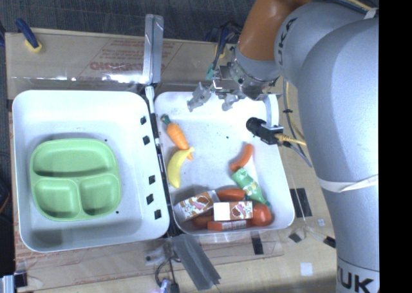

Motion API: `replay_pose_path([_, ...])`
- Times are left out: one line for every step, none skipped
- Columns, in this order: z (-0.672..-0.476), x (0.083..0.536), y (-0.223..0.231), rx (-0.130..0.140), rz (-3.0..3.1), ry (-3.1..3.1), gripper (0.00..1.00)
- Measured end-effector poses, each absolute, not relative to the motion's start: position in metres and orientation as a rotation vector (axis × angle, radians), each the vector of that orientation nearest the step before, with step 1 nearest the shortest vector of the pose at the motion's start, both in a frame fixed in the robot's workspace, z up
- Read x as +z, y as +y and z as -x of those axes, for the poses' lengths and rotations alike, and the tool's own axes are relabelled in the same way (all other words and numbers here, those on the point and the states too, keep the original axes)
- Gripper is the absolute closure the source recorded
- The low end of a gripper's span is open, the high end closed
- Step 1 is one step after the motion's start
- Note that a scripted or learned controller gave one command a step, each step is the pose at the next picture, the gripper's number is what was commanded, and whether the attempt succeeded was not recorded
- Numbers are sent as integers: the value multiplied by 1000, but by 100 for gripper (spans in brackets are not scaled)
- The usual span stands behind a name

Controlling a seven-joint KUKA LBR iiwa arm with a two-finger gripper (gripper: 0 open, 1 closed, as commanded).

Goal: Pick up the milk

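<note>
On the left side of the bench sits the left bin [38, 108], with a green divided plate [75, 179] lying flat in it. Just beside it, past a line of black clips, is the right bin [283, 185]. At that bin's left stands a carrot [176, 134], and just near of it a banana [176, 166]. Along the near wall lies a milk carton [196, 205] with a patterned label, tipped on its side, and touching its right end is a second carton [232, 210] with a white panel; which of them is the milk cannot be told for sure. Red sausages [230, 194] lie around them. Another sausage [243, 156] lies tilted further back, with a green packet [248, 184] just near of it. Over the bin's far edge hangs the gripper [214, 100], its fingers spread apart with nothing between them, well apart from the cartons.
</note>
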State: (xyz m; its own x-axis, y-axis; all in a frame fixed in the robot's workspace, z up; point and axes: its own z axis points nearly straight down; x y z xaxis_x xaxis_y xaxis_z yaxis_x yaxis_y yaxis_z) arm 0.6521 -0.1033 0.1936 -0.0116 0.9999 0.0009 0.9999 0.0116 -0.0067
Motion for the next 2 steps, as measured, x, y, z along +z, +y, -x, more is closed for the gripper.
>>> replay_pose_path([-587,140,-91,7,2188,-2247,0])
replay_pose_path([-513,89,-104,7,2480,-1918,0])
